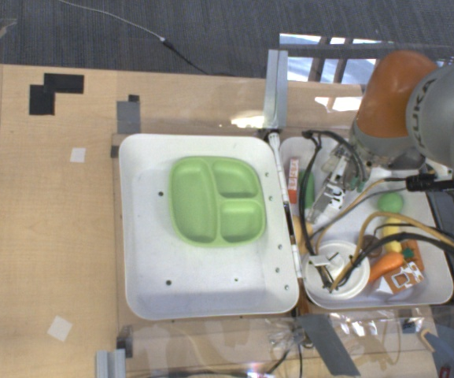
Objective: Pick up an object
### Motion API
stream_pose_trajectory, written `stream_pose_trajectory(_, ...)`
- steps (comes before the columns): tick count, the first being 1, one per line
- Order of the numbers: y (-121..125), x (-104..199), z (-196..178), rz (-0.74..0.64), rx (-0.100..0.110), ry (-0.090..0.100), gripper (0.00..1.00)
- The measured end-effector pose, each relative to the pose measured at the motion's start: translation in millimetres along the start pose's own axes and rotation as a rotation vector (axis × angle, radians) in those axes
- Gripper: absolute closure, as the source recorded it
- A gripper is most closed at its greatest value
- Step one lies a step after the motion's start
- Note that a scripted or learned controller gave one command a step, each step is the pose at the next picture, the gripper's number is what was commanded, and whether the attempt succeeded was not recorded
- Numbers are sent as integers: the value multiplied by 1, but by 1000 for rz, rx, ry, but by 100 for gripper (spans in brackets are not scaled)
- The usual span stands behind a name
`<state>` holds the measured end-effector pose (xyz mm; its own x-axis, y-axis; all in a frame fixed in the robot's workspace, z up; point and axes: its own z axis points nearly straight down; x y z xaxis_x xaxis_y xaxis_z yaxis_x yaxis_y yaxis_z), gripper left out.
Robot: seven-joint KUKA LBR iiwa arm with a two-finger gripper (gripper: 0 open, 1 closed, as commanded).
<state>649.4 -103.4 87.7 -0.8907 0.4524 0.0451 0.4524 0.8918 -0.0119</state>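
1. Hand (330, 191) hangs low inside the right bin (439, 290); whether it is apart or together, I cannot tell
2. Likely targets crowd that bin: green ball (390, 203), carrot (385, 266), white cup (345, 270)
3. Cables and walls leave little room; the left bin (144, 274) holds a green tray (215, 200)

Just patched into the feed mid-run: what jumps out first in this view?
The green divided plate grabs the eye first, lying alone in the middle of the left bin. Next is the grey arm with its orange band, reaching down into the right bin. That bin is crowded with cables and small items, among them a green ball, a carrot and a white bowl.
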Motion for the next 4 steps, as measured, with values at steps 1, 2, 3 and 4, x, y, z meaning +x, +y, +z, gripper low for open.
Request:
stream_pose_trajectory(1, 6, 11, 1, 100, -1, -32, 0)
stream_pose_trajectory(2, -7, 28, -2, 249, -21, -61, 0)
stream_pose_trajectory(3, -19, 37, 0, 496, -27, -55, 0)
stream_pose_trajectory(4, -30, 61, -1, 590, -33, -60, 0)
